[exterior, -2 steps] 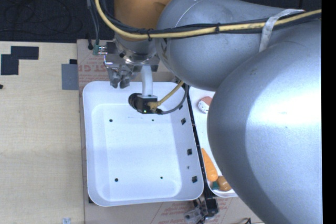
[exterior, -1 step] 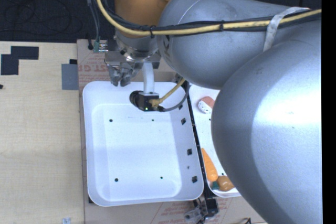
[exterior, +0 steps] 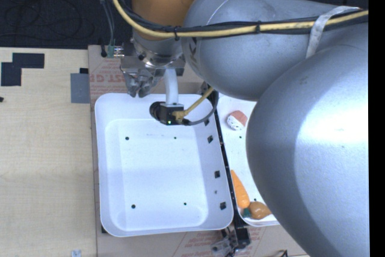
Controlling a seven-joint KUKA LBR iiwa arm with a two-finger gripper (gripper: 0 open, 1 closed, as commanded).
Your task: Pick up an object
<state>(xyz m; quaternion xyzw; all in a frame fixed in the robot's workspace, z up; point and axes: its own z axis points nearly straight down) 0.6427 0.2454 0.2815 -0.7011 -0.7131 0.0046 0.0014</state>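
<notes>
My gripper [exterior: 139, 87] hangs over the far rim of the left bin [exterior: 108, 189], near its back left corner. I see nothing held in it. The objects lie in the right bin [exterior: 224, 106], mostly hidden by the arm: a small white and red piece [exterior: 236, 120] near the far end, an orange carrot [exterior: 240, 188] along the near left side, and a tan rounded item [exterior: 259, 210] beside the carrot's near end. The gripper is well to the left of all of them.
The large grey arm covers most of the right bin and the right half of the view. A dark divider [exterior: 220, 153] separates the two bins. Pale wooden bench [exterior: 42, 147] with grey and black patches lies to the left.
</notes>
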